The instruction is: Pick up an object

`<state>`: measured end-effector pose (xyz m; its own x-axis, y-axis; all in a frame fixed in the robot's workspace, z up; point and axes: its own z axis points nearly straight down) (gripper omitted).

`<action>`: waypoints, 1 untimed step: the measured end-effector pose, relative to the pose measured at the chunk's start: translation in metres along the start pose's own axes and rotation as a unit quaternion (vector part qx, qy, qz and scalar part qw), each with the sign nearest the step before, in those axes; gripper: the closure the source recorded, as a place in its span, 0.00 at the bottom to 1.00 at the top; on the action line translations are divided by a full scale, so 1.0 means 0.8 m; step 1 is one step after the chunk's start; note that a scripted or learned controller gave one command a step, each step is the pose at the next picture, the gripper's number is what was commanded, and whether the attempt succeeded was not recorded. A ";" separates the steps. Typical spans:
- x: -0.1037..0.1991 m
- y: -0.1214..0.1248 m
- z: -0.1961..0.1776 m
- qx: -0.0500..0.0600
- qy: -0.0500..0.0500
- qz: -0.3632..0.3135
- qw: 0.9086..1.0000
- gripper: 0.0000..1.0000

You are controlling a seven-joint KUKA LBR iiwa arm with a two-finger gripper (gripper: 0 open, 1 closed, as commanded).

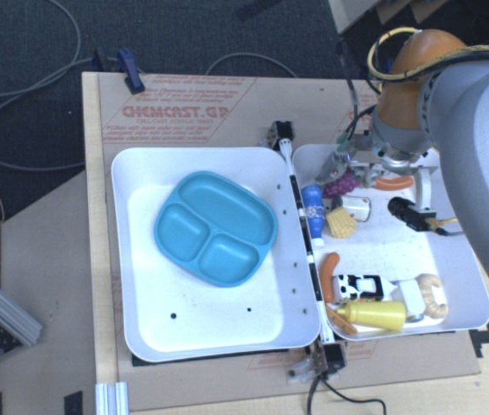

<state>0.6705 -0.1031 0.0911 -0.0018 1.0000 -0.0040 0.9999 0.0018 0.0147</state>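
The floor [37,102] is dark carpet, with loose grey cables [54,11] looping across it at the left. The table [106,188] is topped with a brown board printed in red (the lettering reads CHEMCAST GP), and a blue clamp [130,69] grips its far left corner. The left bin [123,232] holds a blue divided plate [216,227], lying flat near the middle, tilted slightly against the bin's edges. A black clip [282,132] sits at the far end of the seam where the two bins meet. In the right bin [460,309], a blue bottle [314,210] lies along the left wall, with an orange sausage [329,275] nearer the camera along the same wall. A yellow waffle piece [341,224] lies just beside the bottle, and a purple grape cluster [344,184] lies beyond it. At the near edge a yellow squeeze bottle [372,315] lies on its side, touching a black-and-white block [361,285]; a pale ring-shaped pastry [432,294] lies to its right. The end effector [365,169] hangs over the far left part of the right bin, just beside the grape cluster; whether it is spread or pressed together cannot be told. The grey arm [473,145] enters from the right.
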 end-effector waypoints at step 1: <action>0.002 -0.006 -0.013 0.005 0.000 0.000 1.000 1.00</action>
